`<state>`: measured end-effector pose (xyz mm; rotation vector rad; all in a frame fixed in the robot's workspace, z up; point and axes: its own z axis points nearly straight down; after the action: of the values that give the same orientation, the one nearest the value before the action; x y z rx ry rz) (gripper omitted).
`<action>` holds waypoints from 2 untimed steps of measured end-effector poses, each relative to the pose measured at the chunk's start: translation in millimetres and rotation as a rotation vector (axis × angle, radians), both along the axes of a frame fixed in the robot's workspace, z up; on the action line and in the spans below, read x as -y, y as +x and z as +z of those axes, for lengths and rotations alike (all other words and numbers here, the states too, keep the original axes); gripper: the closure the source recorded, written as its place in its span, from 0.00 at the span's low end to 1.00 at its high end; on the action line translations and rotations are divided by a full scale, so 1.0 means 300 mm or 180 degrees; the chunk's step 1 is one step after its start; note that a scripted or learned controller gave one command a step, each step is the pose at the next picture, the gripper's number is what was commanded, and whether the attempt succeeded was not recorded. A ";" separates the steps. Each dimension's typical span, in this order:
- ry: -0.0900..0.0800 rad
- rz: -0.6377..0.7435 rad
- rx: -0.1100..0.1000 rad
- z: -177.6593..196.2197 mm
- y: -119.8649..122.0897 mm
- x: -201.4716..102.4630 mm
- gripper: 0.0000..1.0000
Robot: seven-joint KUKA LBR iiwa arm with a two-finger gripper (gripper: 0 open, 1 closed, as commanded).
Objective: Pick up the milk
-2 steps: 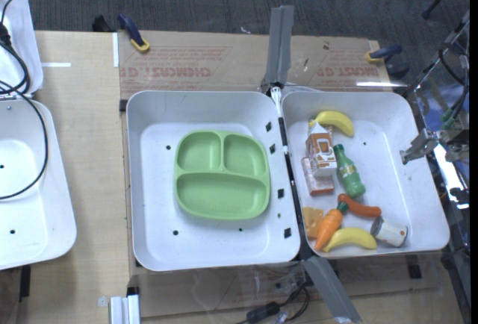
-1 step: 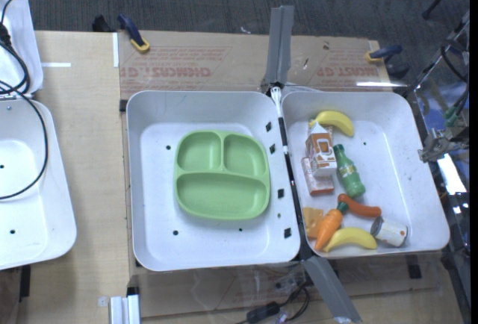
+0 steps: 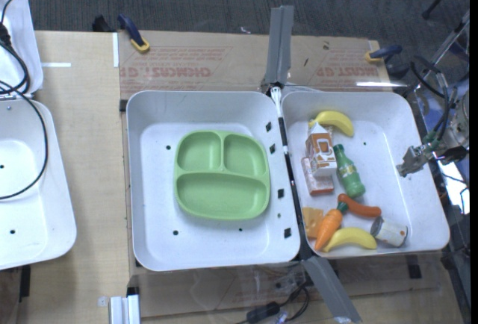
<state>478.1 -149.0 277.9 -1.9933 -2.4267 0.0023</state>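
The milk (image 3: 320, 152) is a small white and orange carton lying in the right bin (image 3: 396, 115), left of the bin's middle. A yellow banana (image 3: 334, 121) touches its far end and a green bottle (image 3: 348, 172) lies along its right side. My gripper (image 3: 411, 160) hangs at the right bin's right wall, well to the right of the milk and apart from it. Nothing shows in its grasp. It is small and dark against the cables behind it.
Near the right bin's front lie a carrot (image 3: 328, 228), a red sausage-like item (image 3: 361, 207), a second banana (image 3: 351, 239) and a small can (image 3: 390, 231). The left bin (image 3: 149, 166) holds a green divided plate (image 3: 222, 175). A grey divider (image 3: 280, 46) stands between the bins.
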 end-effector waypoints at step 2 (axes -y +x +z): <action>-0.0004 0.2195 0.0013 0.379 0.046 -0.367 1.00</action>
<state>491.8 -38.8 391.6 -1.0570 -2.9618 0.0004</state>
